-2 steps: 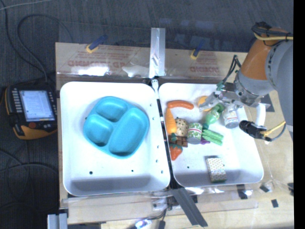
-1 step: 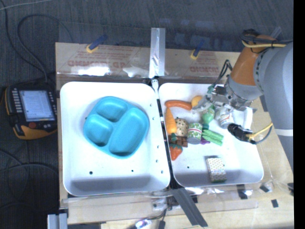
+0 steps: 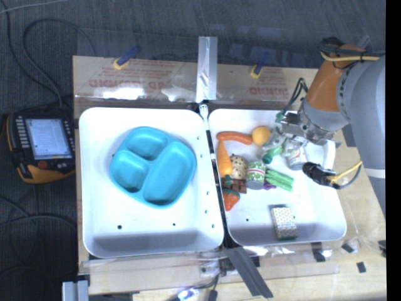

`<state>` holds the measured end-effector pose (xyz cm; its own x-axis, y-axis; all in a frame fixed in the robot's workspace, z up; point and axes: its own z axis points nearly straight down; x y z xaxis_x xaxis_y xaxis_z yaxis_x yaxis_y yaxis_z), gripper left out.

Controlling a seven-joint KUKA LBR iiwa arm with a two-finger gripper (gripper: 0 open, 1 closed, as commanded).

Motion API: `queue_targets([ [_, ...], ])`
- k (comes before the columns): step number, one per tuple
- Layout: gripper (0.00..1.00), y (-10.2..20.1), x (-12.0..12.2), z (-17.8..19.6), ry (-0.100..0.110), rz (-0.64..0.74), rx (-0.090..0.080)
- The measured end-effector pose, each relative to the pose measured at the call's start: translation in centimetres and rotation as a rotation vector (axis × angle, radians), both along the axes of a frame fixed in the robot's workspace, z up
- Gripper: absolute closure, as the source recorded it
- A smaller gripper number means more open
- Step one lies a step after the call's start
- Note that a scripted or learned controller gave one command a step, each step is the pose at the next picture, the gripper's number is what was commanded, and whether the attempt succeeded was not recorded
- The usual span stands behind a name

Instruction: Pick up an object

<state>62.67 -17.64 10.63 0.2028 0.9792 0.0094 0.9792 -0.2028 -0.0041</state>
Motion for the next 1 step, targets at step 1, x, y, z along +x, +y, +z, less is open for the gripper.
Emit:
queue_targets([
  [1,1.00,4.01,3.71,9.91,0.000,-0.042,-0.014],
])
